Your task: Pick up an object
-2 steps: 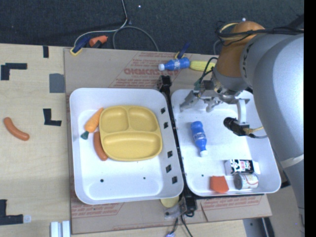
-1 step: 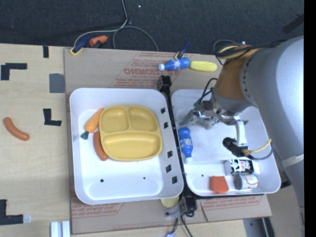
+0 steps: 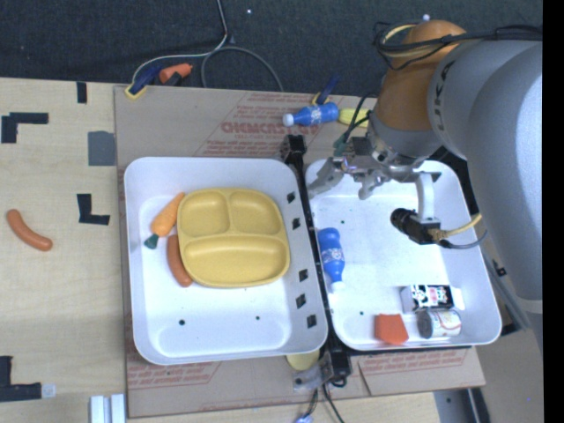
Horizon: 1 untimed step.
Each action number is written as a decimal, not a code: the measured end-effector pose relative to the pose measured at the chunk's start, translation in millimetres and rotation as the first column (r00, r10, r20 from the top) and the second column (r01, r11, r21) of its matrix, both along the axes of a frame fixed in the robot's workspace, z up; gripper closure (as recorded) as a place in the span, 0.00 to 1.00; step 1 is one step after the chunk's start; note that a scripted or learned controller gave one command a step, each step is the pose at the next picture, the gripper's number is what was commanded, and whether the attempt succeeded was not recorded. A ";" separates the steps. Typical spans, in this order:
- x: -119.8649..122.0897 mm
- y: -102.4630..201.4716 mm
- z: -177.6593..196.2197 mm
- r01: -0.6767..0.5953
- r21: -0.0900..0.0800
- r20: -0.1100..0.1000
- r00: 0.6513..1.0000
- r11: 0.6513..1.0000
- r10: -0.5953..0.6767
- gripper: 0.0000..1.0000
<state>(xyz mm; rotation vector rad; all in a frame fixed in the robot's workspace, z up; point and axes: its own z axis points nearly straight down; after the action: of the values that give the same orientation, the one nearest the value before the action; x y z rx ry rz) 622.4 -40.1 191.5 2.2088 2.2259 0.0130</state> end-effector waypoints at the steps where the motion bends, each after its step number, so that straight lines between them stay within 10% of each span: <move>1: -75.5 1.6 -7.7 0.009 -0.001 -0.016 1.000 1.000 -0.009 0.00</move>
<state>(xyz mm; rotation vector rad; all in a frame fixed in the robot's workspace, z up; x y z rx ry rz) 546.9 -38.5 183.8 2.2265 2.2236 -0.0064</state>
